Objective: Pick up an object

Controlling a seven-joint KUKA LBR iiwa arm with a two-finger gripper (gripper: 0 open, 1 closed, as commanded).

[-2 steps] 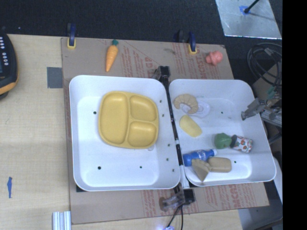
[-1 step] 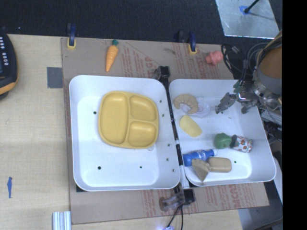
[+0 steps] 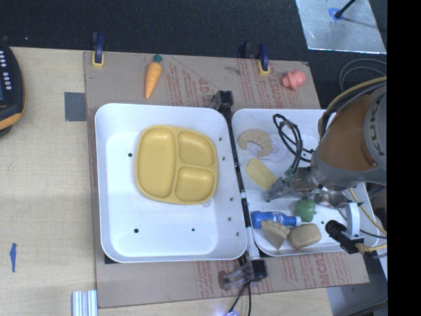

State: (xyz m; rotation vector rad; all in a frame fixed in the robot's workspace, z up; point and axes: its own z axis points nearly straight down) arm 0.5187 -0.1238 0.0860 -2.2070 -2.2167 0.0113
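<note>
Holding one yellow tray [image 3: 176,163], two bins [image 3: 112,176] flank a gripper [image 3: 289,184] of unclear state.

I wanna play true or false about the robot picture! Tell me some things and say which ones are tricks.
1. The yellow divided tray lies in the left bin. True.
2. The toy carrot is inside the right bin. False: it lies on the bench behind the left bin.
3. The green object is in the right bin. True.
4. The pink toy sits on the yellow tray. False: it lies on the bench behind the right bin.
5. The gripper is over the right bin. True.
</note>
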